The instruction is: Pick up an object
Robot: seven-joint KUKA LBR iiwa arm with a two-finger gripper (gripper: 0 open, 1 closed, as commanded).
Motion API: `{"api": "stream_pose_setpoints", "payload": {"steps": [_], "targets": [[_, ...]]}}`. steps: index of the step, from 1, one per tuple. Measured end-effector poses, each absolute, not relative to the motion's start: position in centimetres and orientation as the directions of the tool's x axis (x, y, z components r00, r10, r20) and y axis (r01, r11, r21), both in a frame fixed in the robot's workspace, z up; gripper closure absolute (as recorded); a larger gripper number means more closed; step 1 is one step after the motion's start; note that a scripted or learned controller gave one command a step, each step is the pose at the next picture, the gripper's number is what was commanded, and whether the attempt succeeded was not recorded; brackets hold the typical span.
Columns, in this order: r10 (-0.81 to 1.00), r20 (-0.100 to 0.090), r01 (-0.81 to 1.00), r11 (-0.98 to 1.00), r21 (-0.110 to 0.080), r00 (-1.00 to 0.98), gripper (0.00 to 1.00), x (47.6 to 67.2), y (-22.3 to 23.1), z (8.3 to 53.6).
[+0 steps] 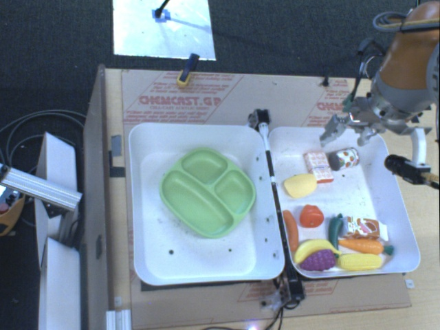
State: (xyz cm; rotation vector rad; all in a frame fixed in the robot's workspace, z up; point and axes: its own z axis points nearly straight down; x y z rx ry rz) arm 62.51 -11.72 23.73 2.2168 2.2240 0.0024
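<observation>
two shallow white bins sit side by side on the bench. the left bin (151, 253) holds a light green divided plate (207, 192), lying flat near its middle. the right bin (395, 215) holds a scatter of toy food.

near the back of the right bin, a small red and white box (318, 166) lies just beside a small can (344, 159) that is tipped on its side. in front of the box is a yellow lemon (300, 185), and in front of that a red tomato (311, 216). a long orange carrot (291, 229) lies along the bin's left wall. at the front edge are a banana (313, 246), a bunch of purple grapes (318, 260), a yellow corn cob (359, 261), a second orange carrot (361, 245), a green pepper (335, 229) and a small printed carton (362, 227), all crowded close together.

the gripper (349, 130) hangs over the back of the right bin, above the can and apart from it. its two fingers (332, 128) are spread, with nothing between them. the arm (407, 60) comes in from the right, its orange band above the wrist.
</observation>
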Motion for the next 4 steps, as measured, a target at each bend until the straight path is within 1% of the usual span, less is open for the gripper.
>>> {"api": "stream_pose_setpoints", "payload": {"steps": [1, 2, 3, 4], "targets": [[1.000, -0.001, 1.000, -0.001, 0.000, 0.001, 0.00, 62.0, -15.1, 19.3], [1.000, 0.004, 1.000, 0.002, -0.008, -0.002, 0.00, 55.2, -9.8, 11.1], [1.000, -0.001, 1.000, -0.001, 0.001, 0.001, 0.00, 50.9, -9.3, 8.4], [1.000, 0.001, 1.000, 0.002, 0.003, -0.002, 1.00, 51.2, -9.2, 9.5]]}}
